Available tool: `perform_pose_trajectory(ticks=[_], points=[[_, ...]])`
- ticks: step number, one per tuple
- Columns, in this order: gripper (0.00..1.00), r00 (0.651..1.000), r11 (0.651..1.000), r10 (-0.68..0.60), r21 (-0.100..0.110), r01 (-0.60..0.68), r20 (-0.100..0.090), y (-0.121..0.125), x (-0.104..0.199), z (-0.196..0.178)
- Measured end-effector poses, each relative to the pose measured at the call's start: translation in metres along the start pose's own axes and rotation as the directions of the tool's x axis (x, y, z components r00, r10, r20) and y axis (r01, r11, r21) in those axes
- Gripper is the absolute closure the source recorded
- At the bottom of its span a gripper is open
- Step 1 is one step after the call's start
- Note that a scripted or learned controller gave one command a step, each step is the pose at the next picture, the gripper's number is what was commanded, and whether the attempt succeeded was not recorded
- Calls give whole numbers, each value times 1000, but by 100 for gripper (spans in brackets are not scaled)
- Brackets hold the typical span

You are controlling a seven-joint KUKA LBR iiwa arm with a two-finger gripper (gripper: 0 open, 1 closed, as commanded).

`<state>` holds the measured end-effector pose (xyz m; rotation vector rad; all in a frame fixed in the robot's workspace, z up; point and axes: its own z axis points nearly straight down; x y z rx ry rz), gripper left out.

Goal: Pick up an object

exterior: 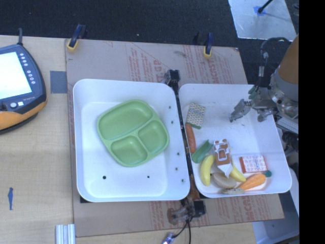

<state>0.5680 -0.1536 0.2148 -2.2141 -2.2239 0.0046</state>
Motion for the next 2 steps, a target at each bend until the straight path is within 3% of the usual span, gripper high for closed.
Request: perform_pose_trajectory(ticks=[1,2], points=[[0,1000,1000,-1,1,1,0,-58,58,56],[0,1000,1000,-1,-3,1,1,-56,58,122]])
